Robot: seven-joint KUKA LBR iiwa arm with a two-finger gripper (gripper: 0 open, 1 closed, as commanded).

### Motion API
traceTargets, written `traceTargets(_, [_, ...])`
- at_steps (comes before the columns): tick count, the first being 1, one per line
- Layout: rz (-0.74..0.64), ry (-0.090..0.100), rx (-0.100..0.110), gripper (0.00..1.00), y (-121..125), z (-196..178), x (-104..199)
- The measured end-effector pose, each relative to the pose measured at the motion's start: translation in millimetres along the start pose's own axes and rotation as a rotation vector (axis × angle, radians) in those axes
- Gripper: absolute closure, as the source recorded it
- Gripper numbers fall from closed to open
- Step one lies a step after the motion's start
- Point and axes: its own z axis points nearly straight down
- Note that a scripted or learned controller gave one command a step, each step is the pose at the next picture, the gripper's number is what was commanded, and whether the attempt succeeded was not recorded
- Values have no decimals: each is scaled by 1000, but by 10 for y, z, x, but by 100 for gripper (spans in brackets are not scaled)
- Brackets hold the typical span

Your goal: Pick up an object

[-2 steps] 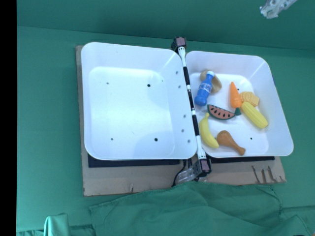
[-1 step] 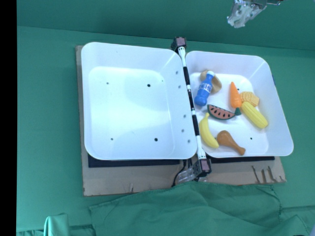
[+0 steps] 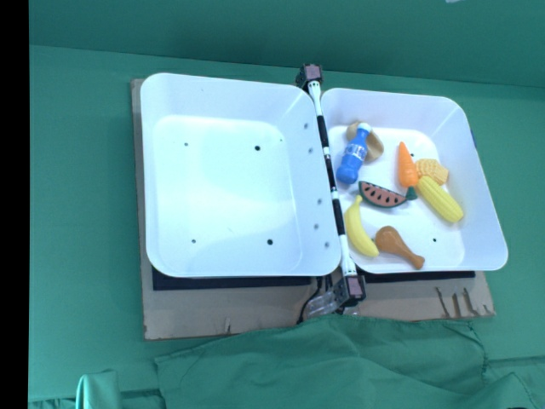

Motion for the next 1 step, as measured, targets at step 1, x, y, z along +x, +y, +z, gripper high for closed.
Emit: traceTargets(1, [8, -4, 1, 100, -484, -812, -759])
